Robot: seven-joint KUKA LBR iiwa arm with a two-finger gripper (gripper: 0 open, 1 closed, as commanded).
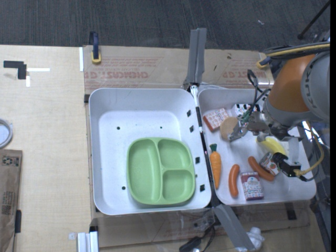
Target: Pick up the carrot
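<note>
The carrot (215,165), orange with a green top, lies lengthwise in the right bin (302,193) close to its left wall. My gripper (237,132) hangs over the middle of that bin, up and to the right of the carrot and apart from it. It sits right beside a round beige item (228,126). I see nothing held in the gripper.
A red packet (214,118), two sausages (234,180) (260,168), a pink box (253,186) and a yellow banana (272,144) share the right bin. The left bin (105,140) holds a green divided plate (160,170). A grey divider (197,62) stands between the bins.
</note>
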